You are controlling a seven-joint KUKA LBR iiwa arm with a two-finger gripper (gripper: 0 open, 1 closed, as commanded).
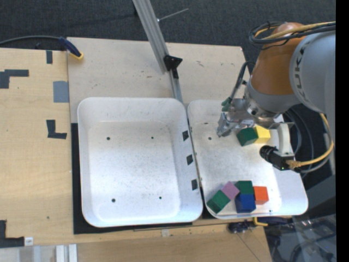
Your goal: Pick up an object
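Observation:
My gripper (225,125) hangs low over the upper left part of the right bin (218,162), under the grey and orange arm. A green block (247,136) lies just to its right, touching a yellow block (262,133). I see nothing between the fingers. At the bin's front edge sits a cluster: a dark green block (219,201), a pink block (230,190), a green block (244,187), a blue block (245,202) and an orange block (261,194).
The left bin (131,162) stands beside the right one, divided by their raised rims. A slanted metal pole (155,31) reaches down to the bins' far edge. Black cables (278,158) and a yellow hose trail at the right bin's right side.

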